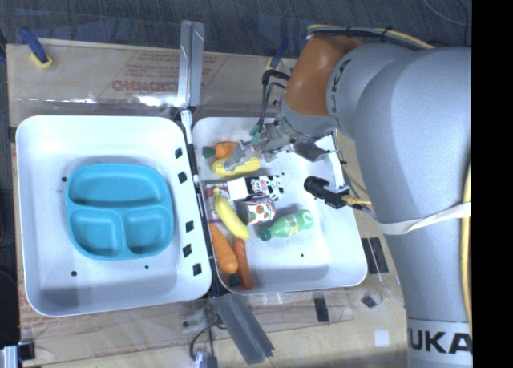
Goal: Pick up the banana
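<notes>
In the camera view, my tool (258,140) hung low over the upper left part of the right bin (346,270), below the orange band of my arm (417,142), which came in from the right. The slant and the clutter under the wrist hid the tips, so I could not tell how the tool was set, nor whether anything was in it. A yellow piece (236,167) lay right under the tool beside a small orange one (225,150); it looked lumpy and short, and I could not name it with confidence. The banana (229,216), as I judged it, was the smooth yellow curved fruit lying lower in the same bin, close to its left wall, with its long axis running from upper left to lower right. It sat just above a carrot (224,249) and just beside a small printed carton (260,212) and a green bottle (284,225). So the banana lay toward the near edge and slightly left of my tool, a short reach away. The left bin (48,278) carried a blue divided tray (120,208).
</notes>
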You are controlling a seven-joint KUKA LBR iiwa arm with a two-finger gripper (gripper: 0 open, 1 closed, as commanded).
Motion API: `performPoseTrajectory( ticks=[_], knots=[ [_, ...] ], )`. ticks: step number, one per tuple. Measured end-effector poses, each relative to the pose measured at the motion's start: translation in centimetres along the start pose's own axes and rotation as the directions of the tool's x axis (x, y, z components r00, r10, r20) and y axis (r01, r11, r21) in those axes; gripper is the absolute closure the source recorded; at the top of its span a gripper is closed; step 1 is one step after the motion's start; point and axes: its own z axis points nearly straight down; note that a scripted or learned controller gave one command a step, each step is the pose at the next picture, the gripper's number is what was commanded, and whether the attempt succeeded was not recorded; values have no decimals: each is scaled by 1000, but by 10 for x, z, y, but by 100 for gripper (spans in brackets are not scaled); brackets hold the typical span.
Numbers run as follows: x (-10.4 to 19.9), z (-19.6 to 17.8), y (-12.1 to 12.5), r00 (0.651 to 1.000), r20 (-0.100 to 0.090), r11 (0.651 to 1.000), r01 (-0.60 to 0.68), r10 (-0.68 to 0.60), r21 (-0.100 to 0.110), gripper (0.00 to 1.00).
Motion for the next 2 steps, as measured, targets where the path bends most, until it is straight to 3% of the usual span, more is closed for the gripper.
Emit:
performPoseTrajectory(
  ticks=[1, 2],
  knots=[
    [39, 4, -38, 1000, 7, 1000, -21, 21, -10, 0],
    [28, 8, -19, 999, 4, 999, -44, 44, -2, 0]
  ],
)
